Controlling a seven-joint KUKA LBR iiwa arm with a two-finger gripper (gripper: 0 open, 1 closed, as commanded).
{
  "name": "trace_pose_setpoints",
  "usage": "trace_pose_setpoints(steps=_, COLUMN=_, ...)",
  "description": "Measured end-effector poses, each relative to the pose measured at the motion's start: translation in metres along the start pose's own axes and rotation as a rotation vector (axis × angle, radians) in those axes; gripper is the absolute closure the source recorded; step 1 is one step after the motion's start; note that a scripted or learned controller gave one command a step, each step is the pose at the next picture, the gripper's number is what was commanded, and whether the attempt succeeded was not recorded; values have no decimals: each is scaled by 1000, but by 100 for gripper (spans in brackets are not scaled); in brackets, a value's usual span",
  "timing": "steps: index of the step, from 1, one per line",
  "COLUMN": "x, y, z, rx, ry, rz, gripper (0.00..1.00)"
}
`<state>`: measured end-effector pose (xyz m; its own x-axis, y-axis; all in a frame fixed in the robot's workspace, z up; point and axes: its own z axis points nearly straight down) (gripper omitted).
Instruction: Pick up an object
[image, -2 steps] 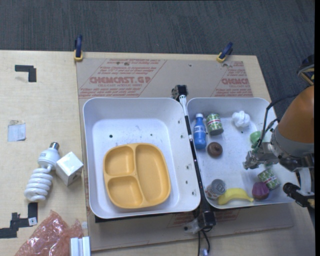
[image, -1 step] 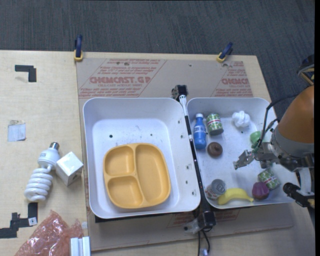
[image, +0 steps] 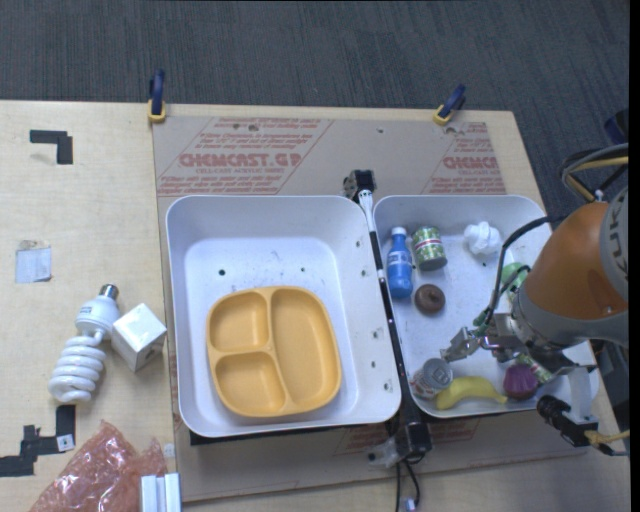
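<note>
Near right bin's (image: 452, 205) rim, banana (image: 468, 392)

Robot lab – clamped board (image: 330, 150), two white bins (image: 190, 300), taped markers (image: 52, 145) on bench.

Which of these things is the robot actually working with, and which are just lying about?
Job: pincer; right bin with blue bottle, green can, brown ball, banana.
Lying about: yellow tray, light bulb, white cube.
</note>
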<state>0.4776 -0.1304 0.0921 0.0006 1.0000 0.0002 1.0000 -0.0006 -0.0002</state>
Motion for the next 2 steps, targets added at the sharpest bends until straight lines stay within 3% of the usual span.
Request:
trace_pose_setpoints(steps=1, x=-1, y=2, z=-10, rx=-3, ry=-1, rz=2, gripper=100)
trace_pose_setpoints(steps=2, x=155, y=29, z=-100, rx=-2, ry=-1, rz=-2, gripper=100)
